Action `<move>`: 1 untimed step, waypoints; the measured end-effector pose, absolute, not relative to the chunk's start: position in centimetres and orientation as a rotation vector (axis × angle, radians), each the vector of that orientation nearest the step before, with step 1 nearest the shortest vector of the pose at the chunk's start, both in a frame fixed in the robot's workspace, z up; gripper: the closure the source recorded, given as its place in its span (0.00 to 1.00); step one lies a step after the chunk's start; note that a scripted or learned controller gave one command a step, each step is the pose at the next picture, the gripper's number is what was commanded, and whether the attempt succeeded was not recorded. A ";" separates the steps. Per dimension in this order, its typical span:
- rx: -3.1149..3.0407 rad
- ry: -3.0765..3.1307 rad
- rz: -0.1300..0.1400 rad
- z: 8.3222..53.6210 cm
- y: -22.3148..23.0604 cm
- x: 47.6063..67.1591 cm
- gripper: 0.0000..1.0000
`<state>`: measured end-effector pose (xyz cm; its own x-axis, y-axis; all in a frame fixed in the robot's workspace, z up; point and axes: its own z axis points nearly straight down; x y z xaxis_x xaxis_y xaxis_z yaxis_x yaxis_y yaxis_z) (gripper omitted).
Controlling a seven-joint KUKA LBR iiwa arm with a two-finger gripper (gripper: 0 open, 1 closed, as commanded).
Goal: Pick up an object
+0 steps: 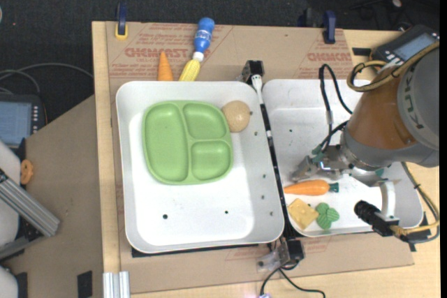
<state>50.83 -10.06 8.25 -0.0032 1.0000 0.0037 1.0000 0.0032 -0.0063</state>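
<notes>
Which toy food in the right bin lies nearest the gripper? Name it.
The orange carrot. It lies just below the gripper, while the yellow cheese wedge and the green broccoli sit further down, toward the right bin's near edge.

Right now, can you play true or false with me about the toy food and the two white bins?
1. The green divided plate lies in the left bin. True.
2. The toy carrot lies on the green plate. False: it lies in the right bin, near the gripper.
3. A round tan ball sits by the plate's upper right corner. True.
4. The green broccoli toy is outside both bins. False: it lies in the right bin, beside the yellow cheese piece.
5. A second orange carrot lies on the board behind the left bin. True.
</notes>
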 end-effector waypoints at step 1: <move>-2.222 -2.221 0.000 8.4 -10.4 51.1 0.00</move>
